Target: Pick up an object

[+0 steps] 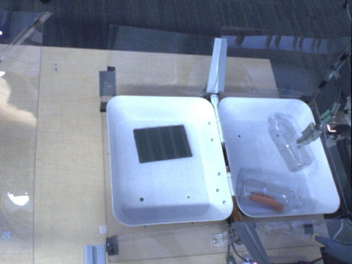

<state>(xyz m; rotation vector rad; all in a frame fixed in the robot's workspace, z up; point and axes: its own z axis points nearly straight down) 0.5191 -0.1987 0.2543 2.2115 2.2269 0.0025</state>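
Two shallow white bins side by side on a pale wooden bench (66,147), divided by a narrow grey rail (216,73) rising from the far edge. Left bin (124,202): one dark ribbed rectangular pad (163,143), flat on the floor, nearer the far left corner than the middle. Right bin (242,114): a clear plastic bottle (287,142) lying toward the far right corner, long axis slanting from the far edge toward the near right; a second clear bottle (269,192) lying along the near edge, with an orange-red item (266,201) seen through or against its wall, which of the two not resolvable. Gripper (306,136) entering over the right edge of the right bin, tip at the right flank of the far bottle, apparently touching it. Finger spread not resolvable; nothing visibly held between the fingers. Wrist hardware and cables (338,120) at the right edge of the bench.
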